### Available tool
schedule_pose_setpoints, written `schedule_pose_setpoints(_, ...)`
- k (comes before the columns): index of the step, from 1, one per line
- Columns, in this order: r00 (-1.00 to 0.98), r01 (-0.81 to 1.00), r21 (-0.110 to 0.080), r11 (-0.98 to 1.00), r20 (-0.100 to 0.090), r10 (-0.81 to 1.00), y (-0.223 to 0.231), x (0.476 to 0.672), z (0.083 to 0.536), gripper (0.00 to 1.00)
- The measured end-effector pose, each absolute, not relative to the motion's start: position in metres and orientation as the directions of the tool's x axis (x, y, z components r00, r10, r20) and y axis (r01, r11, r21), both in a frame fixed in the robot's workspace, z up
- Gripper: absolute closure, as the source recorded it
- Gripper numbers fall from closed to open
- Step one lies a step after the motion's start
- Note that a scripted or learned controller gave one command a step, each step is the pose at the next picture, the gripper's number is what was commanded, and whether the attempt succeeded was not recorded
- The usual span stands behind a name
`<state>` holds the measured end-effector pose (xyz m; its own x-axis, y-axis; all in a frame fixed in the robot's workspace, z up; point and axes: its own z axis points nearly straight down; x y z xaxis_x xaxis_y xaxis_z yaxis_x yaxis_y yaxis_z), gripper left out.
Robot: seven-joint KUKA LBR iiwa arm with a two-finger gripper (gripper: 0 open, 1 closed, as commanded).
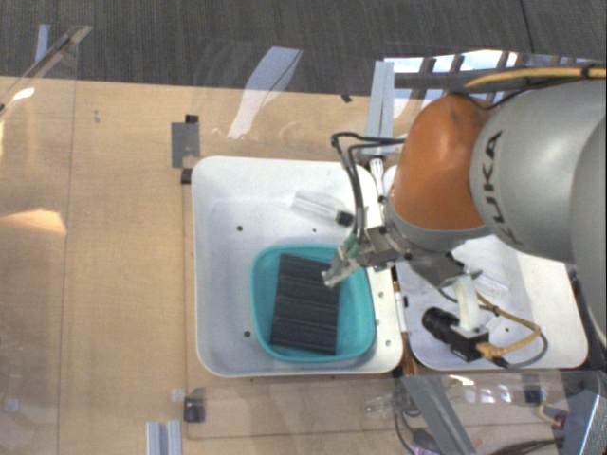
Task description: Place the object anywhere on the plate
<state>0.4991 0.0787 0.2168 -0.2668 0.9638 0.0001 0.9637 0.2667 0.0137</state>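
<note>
Item 1, the wooden bench (95, 254): one, cut off by the frame on every side. We count two small dark brackets on it, one (187, 142) by the far left corner of the left bin and one (194, 408) by its near left corner.

Item 2, the left bin (213, 254): one, white and shallow. Its right rim is partly covered by the arm.

Item 3, the plate (263, 282): one, teal with rounded corners, lying in the near half of the left bin. Its far right corner is hidden under the gripper.

Item 4, the dark ribbed block (305, 303): one, lying flat on the plate and covering most of its floor. Its upper right corner sits just beside the gripper tip, and we cannot tell whether the two touch.

Item 5, the clear tube (318, 205): one, on the bin floor beyond the plate and apart from it. Its outline is faint against the white. Its right end is dark and meets a black cable.

Item 6, the gripper (340, 271): one, over the plate's far right corner. It is small and half buried under the wrist, so we cannot tell whether it stands wide or narrow, or whether it grips anything.

Item 7, the arm (531, 178): one, grey with an orange band (436, 173), cut off at the right edge.

Item 8, the right bin (560, 330): one, mostly hidden beneath the arm, with its near part visible.
</note>
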Motion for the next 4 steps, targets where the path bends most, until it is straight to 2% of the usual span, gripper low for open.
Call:
schedule_pose_setpoints(1, -0.269, 0.963, 0.019, 0.269, 0.000, 0.963, 0.079, 0.501, 0.228, 1.00)
schedule_pose_setpoints(2, -0.348, 0.937, 0.003, 0.348, 0.000, 0.937, 0.146, 0.487, 0.159, 1.00)
schedule_pose_setpoints(3, -0.348, 0.938, 0.003, 0.348, 0.000, 0.938, 0.145, 0.487, 0.159, 0.00)
schedule_pose_setpoints(4, -0.471, 0.882, 0.008, 0.471, -0.002, 0.882, 0.080, 0.561, 0.186, 0.00)
